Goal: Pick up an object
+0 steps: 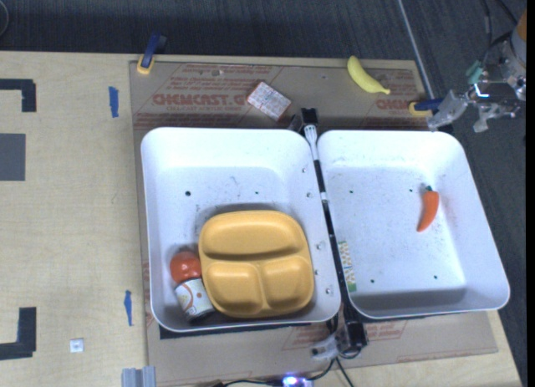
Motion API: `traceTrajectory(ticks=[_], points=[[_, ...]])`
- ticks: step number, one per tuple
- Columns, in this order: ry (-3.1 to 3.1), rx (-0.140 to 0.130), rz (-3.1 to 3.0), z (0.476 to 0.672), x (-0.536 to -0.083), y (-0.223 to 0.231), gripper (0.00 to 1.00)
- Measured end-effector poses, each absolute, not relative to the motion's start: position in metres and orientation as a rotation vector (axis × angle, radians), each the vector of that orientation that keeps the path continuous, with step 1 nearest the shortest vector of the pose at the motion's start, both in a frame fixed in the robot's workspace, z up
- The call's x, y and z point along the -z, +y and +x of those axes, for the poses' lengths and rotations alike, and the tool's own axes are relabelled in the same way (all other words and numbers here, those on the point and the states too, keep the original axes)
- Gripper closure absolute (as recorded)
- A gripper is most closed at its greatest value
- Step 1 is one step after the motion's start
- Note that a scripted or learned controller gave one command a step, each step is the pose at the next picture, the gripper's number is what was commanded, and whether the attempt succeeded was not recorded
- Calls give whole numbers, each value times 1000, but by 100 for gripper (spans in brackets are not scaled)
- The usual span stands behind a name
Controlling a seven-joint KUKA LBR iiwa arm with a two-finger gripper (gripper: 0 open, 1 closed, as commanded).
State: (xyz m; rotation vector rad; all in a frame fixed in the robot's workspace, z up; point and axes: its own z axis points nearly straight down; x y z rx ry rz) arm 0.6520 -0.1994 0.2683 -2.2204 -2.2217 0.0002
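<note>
While the end effector point(493, 97) sits at the upper right, off past the far right corner of the right bin point(393, 153), nothing is seen between its fingers; whether they are spread or pressed together I cannot tell.

Inside the right bin lies a carrot point(427, 209), small and orange with a dark green tip at its upper end, pointing down and slightly left. It rests on the bin floor near the right wall, apart from everything else.

The left bin point(226, 147) holds a yellow tray point(255, 260) with rounded corners and three shallow compartments: one long one across the top, two smaller ones below. The tray fills the near part of the bin. Just beside its lower left edge, touching it, is a can point(189, 285) with an orange-red top and a white patterned body, tilted against the bin's near wall.

On the cardboard behind the bins lie a banana point(366, 76) and a small speckled card point(267, 99). A blue clamp point(151, 50) grips the cardboard's far left corner on the table point(67, 210).
</note>
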Motion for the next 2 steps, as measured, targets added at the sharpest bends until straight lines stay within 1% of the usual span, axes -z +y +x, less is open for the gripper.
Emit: traceTrajectory(ticks=[1, 2], points=[[-2222, -1, -2219, 658, -150, -181, 0], [-2223, 1, -2223, 577, -86, -172, 0]])
